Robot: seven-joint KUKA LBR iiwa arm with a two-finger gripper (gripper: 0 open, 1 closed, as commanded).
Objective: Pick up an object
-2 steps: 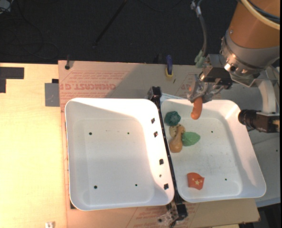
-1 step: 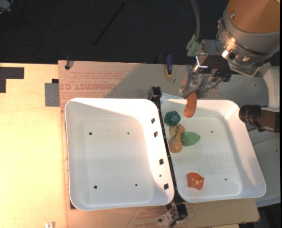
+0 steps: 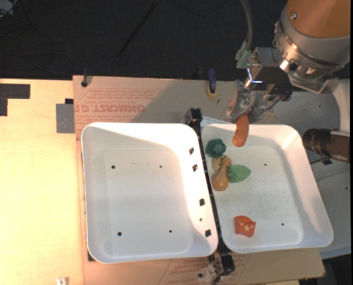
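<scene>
The hand (image 3: 245,113) grips an orange sausage-shaped toy (image 3: 240,132) by its top end (hanging upright) over the right bin (image 3: 310,177), at its 12 o'clock rim.

1. The brown cardboard sheet (image 3: 142,103) under the bins carries red print at the 12 o'clock edge of the left bin (image 3: 142,192). It lies upside down and blurred; the letters cannot be read with certainty.
</scene>
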